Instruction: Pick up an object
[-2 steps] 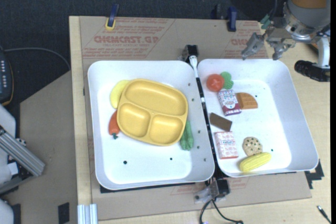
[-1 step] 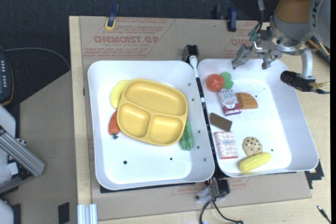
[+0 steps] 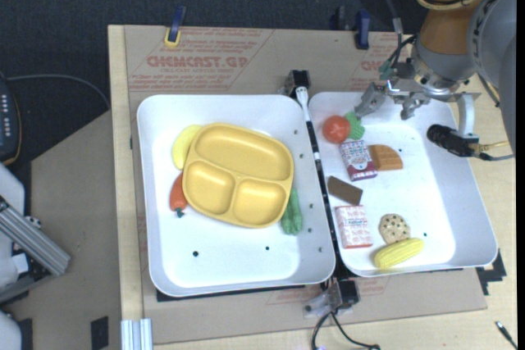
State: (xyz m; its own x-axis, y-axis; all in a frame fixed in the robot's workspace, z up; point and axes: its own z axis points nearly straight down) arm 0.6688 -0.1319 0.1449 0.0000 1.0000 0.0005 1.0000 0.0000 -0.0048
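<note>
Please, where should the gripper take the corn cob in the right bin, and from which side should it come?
Probably across the middle of the corn cob, coming straight down. It lies flat and long near the front wall of the right bin, so the fingers should close across its narrow width. The cookie sits close behind it, leaving little room on that side.

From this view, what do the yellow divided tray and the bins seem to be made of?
The yellow divided tray looks like moulded plastic with a smooth, slightly matte finish: uniform colour, rounded compartment walls, soft highlights. The two white bins seem to be thin formed plastic, semi-gloss, with rounded corners and raised rims. Neither can be confirmed by look alone.
</note>
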